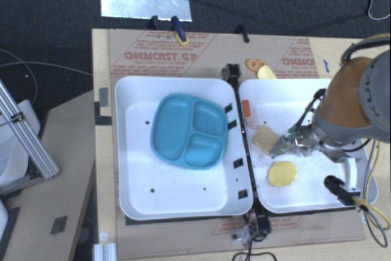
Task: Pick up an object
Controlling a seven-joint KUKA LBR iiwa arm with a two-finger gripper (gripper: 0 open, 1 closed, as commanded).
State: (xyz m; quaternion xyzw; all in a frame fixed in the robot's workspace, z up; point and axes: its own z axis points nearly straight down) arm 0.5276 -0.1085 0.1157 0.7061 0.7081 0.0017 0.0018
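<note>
I see the gripper [285,146], its spread impossible for me to tell, at the edge of the tan square block [263,139] in the right-hand white bin [305,91], so an off-centre close could nudge it aside toward the yellow round disc [281,173].

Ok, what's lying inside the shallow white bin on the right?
In that white bin lie a pale tan block, a round yellow disc and a small orange-red piece by its left wall. The gripper is at the block; the arm covers the bin's right side.
</note>
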